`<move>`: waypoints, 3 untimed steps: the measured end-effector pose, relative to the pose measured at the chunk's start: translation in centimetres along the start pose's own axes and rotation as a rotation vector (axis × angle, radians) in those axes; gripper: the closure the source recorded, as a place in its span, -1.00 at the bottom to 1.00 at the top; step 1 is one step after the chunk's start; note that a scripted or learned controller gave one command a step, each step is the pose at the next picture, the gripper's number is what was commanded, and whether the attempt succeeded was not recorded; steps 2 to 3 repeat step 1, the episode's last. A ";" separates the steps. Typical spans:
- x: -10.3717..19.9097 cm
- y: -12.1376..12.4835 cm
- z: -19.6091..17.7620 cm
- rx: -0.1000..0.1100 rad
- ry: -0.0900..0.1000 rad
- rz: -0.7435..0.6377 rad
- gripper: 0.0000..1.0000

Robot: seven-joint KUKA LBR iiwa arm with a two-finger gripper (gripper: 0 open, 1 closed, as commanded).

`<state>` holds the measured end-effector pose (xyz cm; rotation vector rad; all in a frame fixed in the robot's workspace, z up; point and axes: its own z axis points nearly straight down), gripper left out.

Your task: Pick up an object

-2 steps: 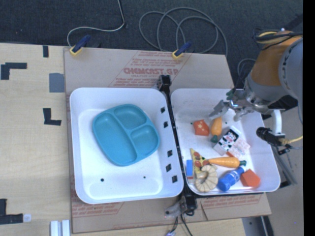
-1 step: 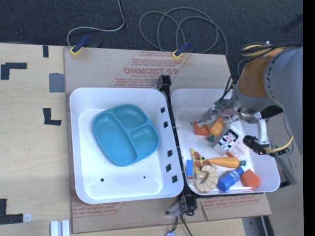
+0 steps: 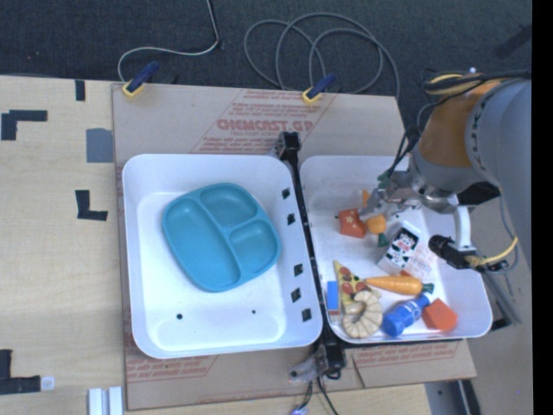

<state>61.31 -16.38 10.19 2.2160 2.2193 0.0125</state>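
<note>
Toys lie crowded in the right bin [image 3: 321, 173], and my claw [image 3: 381, 202] hangs low over the ones nearest that bin's middle: a small red block [image 3: 351, 224] with an orange ball-like piece [image 3: 375, 224] just beside it. Whether my claw is clenched or released I cannot tell, since the wrist hides its tips, and I see nothing plainly held between them. Just toward the bin's right edge from the ball sits a white box with dark print [image 3: 402, 247]. Nearer the front edge lies a carrot [image 3: 394, 284], and below it, toward the front right corner, a blue bottle [image 3: 404, 316] touches an orange-red block [image 3: 440, 316]. Along the bin's left wall at the front sit a pizza slice [image 3: 347, 281], a tan pretzel-like pastry [image 3: 362, 314] and a thin blue strip [image 3: 333, 296].

My grey arm [image 3: 505, 137] with its orange band [image 3: 445, 132] comes in over the right bin's far right corner. The left bin [image 3: 138, 180] carries a blue divided plate [image 3: 221, 235], lying flat near its middle. Both bins rest on a cardboard sheet [image 3: 251, 121] clipped at its far edge.
</note>
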 end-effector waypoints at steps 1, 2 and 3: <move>9.0 1.7 -9.3 0.006 -0.001 -0.002 1.00; 9.0 1.7 -9.3 0.006 -0.001 -0.002 1.00; 9.0 1.7 -9.3 0.006 -0.001 -0.002 1.00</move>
